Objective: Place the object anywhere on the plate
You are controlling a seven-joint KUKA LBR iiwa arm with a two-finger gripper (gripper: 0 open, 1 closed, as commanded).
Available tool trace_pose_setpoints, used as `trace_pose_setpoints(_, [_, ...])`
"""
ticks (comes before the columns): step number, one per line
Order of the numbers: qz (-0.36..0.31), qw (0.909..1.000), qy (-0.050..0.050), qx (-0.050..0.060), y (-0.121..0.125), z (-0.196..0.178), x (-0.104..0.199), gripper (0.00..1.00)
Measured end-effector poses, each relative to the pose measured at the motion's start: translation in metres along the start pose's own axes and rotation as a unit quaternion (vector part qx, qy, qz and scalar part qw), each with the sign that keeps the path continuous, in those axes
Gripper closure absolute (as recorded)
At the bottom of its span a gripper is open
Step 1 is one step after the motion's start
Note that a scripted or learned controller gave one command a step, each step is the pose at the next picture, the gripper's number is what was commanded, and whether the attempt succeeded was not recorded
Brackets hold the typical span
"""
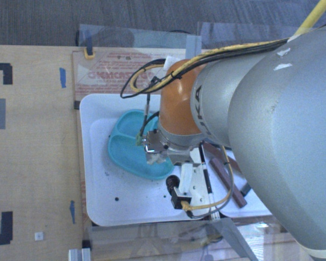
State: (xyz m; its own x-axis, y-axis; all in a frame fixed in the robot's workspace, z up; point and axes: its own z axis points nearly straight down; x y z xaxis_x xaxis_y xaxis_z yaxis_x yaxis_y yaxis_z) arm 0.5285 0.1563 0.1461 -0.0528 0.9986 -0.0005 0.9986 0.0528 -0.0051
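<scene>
Plate [127, 145] partly hidden beneath arm [250, 107] in bin [98, 200].

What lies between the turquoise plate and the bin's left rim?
In the camera view, nothing but bare white bin floor separates the turquoise plate from the left rim of the bin.

Turquoise plate [125, 145] in white bin [98, 189]; orange-banded grey arm [250, 107].

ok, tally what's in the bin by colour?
Teal: 1, the divided plate
Brown: 1, a stick-like piece partly under the arm
Total: 2; the arm hides the rest of the white bin
</scene>
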Motion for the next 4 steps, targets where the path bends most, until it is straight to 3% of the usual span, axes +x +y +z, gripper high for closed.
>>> trace_pose_setpoints(1, [-0.002, 1.0, 0.0, -0.003, 0.077, -0.049, 0.028, 1.0])
trace_pose_setpoints(2, [-0.015, 0.9999, 0.0, -0.002, 0.007, 0.041, 0.041, 1.0])
trace_pose_setpoints(3, [0.174, 0.9845, 0.003, -0.02, -0.01, 0.05, 0.055, 1.0])
trace_pose_setpoints(4, [0.107, 0.9942, 0.0, -0.002, -0.044, -0.011, 0.07, 1.0])
